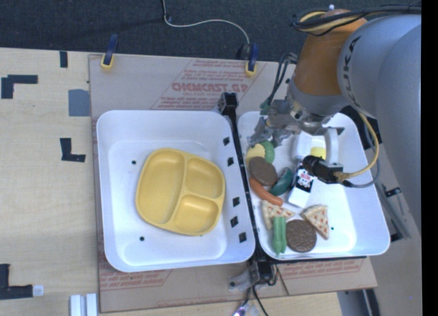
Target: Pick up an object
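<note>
Op: Gripper sits low over the right bin, at its rear-left corner. I can't tell its state from this angle.

Obs: Nearest pick?

Op: Yellow-and-green piece, just in front of the hand, touching the brown round. Its long axis looks to run crosswise.

Obs: Bins?

Op: 2. Left bin holds 1 yellow divided tray. Right holds toy food: carrot, cookie, pizza slice.
</note>
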You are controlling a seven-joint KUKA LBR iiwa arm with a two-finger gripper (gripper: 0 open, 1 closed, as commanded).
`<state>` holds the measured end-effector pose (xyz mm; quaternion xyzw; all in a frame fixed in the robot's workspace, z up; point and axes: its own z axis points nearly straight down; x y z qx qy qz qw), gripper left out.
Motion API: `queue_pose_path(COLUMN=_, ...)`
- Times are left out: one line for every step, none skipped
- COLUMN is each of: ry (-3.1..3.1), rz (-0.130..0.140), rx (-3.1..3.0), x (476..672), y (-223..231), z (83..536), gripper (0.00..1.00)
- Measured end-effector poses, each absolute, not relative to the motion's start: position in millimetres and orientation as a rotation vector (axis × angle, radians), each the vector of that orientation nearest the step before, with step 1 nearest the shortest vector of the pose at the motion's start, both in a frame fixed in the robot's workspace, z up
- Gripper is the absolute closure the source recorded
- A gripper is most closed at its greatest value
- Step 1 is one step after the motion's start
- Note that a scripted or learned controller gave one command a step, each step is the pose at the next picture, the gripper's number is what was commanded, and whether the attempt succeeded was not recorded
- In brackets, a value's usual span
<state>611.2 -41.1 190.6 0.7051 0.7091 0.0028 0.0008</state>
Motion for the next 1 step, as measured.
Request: queue_pose_path(ry=2.227, rz=-0.001, rx=2.221, x=582.7, y=-24.1, z=201.9, gripper=1.0)
